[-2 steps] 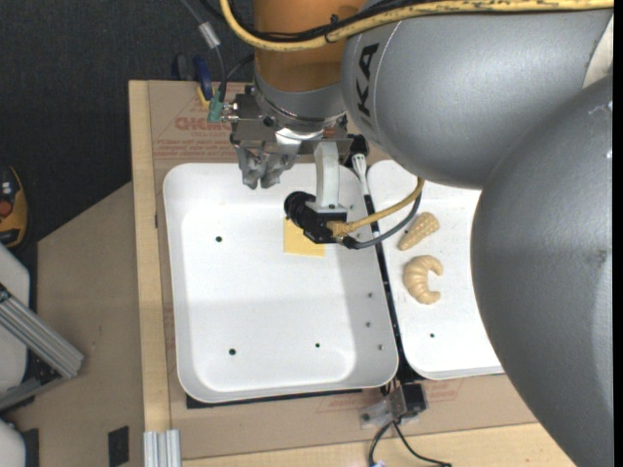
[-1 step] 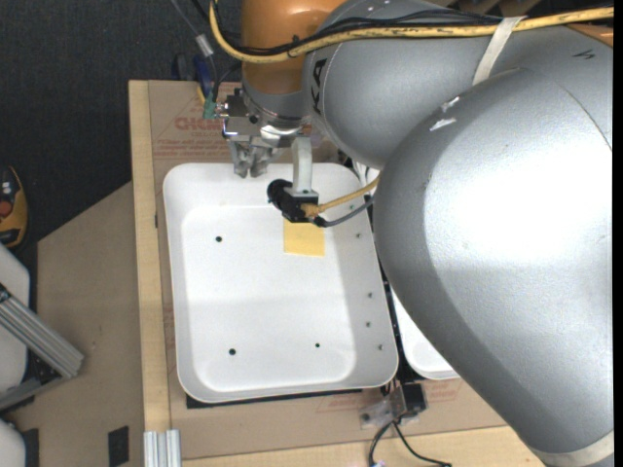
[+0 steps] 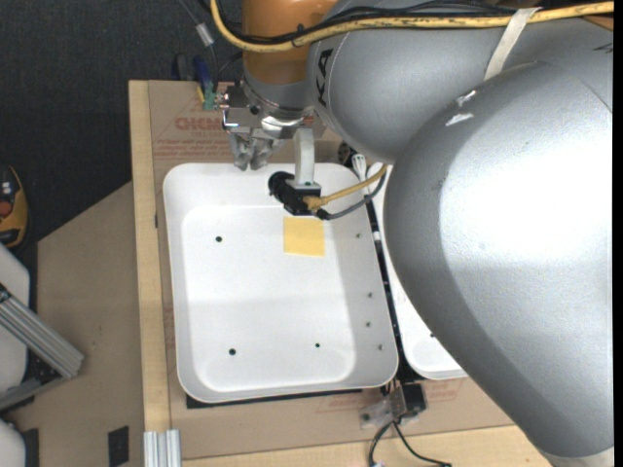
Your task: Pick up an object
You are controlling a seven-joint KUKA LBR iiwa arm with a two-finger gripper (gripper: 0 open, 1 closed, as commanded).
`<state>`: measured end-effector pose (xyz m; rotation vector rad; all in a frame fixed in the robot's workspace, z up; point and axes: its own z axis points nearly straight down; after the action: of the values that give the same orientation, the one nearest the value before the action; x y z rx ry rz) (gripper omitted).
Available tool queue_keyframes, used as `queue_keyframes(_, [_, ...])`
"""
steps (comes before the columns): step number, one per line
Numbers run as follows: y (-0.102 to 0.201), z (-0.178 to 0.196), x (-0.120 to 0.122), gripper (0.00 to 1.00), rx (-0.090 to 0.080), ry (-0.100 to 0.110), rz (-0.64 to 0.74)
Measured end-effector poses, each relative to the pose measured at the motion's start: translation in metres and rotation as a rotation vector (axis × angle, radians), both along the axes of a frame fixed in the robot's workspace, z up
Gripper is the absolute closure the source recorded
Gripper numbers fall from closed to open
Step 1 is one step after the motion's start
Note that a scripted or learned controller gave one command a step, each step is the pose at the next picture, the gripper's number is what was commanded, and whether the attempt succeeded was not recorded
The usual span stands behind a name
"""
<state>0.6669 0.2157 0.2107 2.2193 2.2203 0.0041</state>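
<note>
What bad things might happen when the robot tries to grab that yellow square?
1. The flat yellow square piece lies flush on the floor of the left white bin, so a grab may slide over it and come up with nothing.
2. The gripper sits above the bin's far rim, off to one side of the square; going straight down might hit the rim.
3. The black and yellow cable hangs right beside the square and could snag or nudge it.

A flat yellow square (image 3: 305, 237) lies in the left bin (image 3: 195, 358).
</note>
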Motion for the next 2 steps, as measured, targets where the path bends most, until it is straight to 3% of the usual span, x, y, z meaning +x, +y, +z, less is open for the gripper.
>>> queue_keyframes(1, [-0.015, -0.056, -0.157, 1.0, -0.003, 0.024, 0.0])
queue_keyframes(2, [0.01, 0.008, -0.087, 1.0, 0.002, -0.005, 0.002])
